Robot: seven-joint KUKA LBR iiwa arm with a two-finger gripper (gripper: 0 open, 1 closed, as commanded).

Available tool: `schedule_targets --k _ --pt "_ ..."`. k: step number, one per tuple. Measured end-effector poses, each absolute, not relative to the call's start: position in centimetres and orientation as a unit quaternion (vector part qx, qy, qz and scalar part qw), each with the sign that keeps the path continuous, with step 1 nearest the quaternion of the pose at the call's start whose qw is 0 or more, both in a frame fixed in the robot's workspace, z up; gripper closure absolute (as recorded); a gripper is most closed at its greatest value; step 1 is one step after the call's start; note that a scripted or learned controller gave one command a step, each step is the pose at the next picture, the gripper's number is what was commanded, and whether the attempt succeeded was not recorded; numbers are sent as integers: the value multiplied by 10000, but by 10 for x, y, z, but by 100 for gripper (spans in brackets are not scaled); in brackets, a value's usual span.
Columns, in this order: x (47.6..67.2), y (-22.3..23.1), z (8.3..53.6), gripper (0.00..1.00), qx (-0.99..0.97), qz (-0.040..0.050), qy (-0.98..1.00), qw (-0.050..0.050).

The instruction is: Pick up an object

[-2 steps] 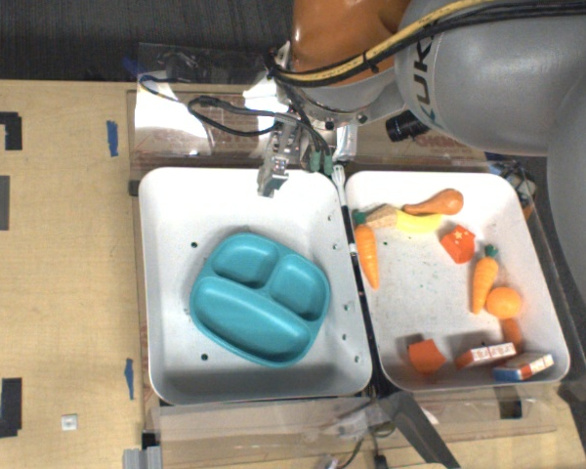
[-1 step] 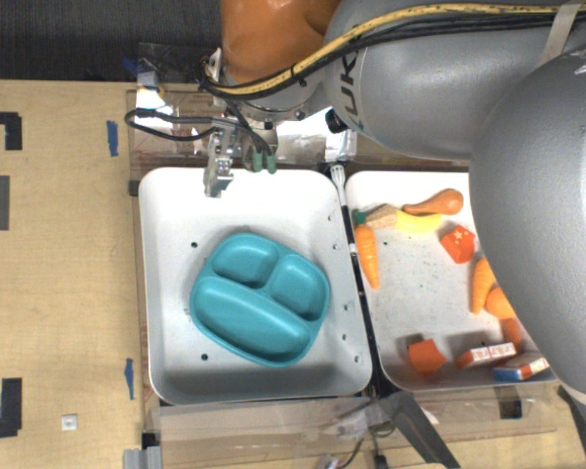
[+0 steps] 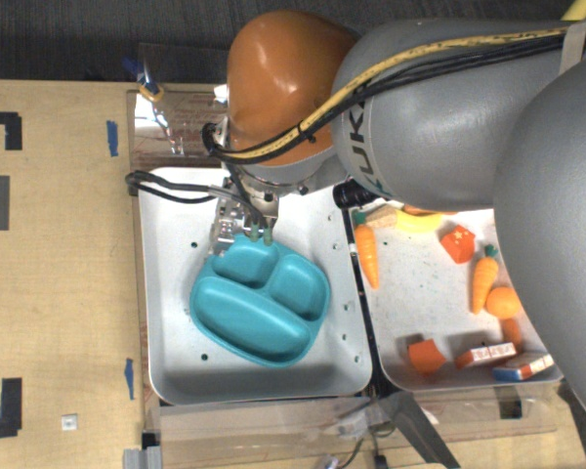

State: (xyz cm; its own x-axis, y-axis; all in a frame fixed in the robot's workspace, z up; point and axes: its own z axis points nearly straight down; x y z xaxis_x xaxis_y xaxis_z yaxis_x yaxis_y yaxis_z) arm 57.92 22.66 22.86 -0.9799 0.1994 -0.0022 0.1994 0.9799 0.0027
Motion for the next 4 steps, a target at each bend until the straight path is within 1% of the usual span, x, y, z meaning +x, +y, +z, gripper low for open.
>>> schedule_targets --k 1,2,3,4 --pt "637 225 273 100 -395 21 9992 60" --pt "565 226 247 100 588 11 9983 13" --pt "584 226 260 100 -652 19 9979 47" --pt "590 151 282 100 -1469 4 9891 61"
